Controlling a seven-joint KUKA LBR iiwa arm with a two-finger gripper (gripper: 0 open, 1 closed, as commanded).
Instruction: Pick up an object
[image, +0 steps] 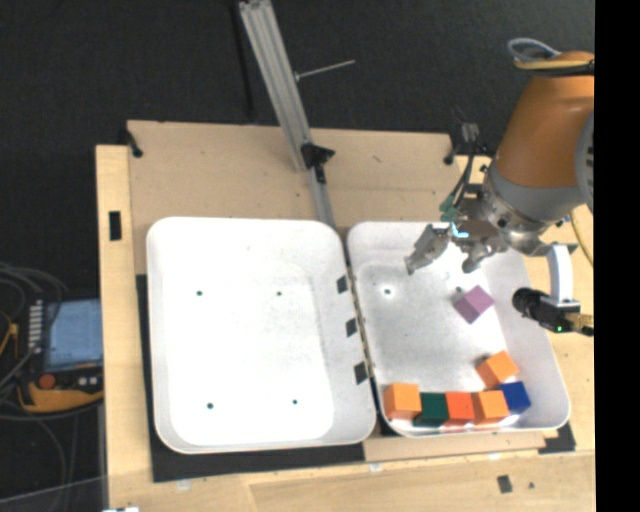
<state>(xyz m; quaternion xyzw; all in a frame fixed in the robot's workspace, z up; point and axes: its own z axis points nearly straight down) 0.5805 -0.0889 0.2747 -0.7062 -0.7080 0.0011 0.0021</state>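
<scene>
The small purple block (473, 302), a matte cube-like piece, lay alone on the floor of the right-hand shallow white plastic bin (400, 330), turned so its corners pointed roughly up and down the view like a diamond; it was too nearly square to show any clear long axis. The grey two-finger gripper (446, 255) hung above the bin's far part, near the block but apart from it, its two fingers spread wide and nothing between them. Along the bin's near wall sat six more blocks: four orange ones (403, 399), three of them in the row and one perched askew at the right end, one dark green cube (433, 408) and one blue cube (515, 397), all packed touching. That made seven blocks in all. The left-hand white bin (250, 330), smooth with rounded corners, stood just beside the right one on the pale wooden bench (240, 160).
</scene>
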